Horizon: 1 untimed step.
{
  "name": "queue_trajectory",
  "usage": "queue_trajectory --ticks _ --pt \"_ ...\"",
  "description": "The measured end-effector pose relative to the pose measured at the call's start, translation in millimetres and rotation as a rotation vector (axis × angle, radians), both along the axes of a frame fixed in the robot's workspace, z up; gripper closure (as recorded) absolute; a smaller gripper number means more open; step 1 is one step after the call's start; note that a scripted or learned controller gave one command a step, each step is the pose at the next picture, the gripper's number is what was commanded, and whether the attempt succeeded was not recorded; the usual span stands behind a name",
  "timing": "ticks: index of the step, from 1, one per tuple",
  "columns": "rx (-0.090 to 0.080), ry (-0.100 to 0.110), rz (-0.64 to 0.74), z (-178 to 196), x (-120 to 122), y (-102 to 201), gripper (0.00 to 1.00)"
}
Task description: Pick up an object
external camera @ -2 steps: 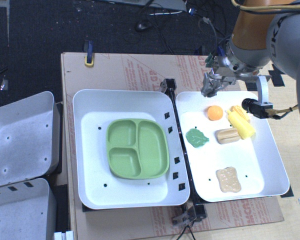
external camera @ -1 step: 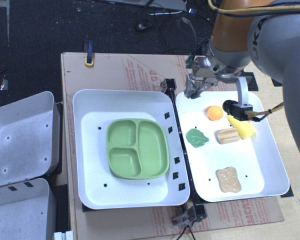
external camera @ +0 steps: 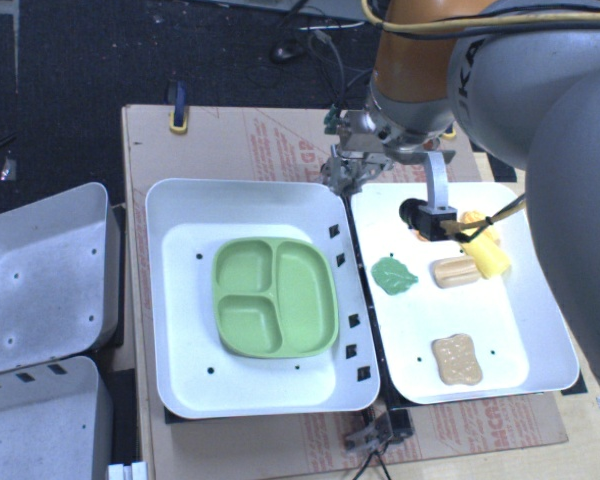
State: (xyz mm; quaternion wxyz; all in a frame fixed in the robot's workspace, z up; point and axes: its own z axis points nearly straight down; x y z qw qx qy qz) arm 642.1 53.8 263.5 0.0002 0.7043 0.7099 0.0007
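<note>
My gripper (external camera: pixel 348 171) hangs over the far rim where the two bins meet, above the top left corner of the right bin (external camera: pixel 540 368). Nothing shows in its grasp. In the right bin lie a green leaf-shaped piece (external camera: pixel 393 275), a tan cylinder (external camera: pixel 453 272), a yellow block (external camera: pixel 488 255) just right of the cylinder, and a tan waffle-like piece (external camera: pixel 457 359) near the front. All of them lie below and to the right of the gripper, apart from it.
The left bin (external camera: pixel 180 368) holds a green divided plate (external camera: pixel 276 297) at its middle. The grey arm (external camera: pixel 540 78) fills the upper right, over the right bin's far side. Two white lids (external camera: pixel 40 268) lie off the bench at the left.
</note>
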Motion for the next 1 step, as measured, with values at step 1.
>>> queue_trajectory --ticks 1 --pt "0.000 0.002 -0.001 -13.8 0.5 42.6 1.00"
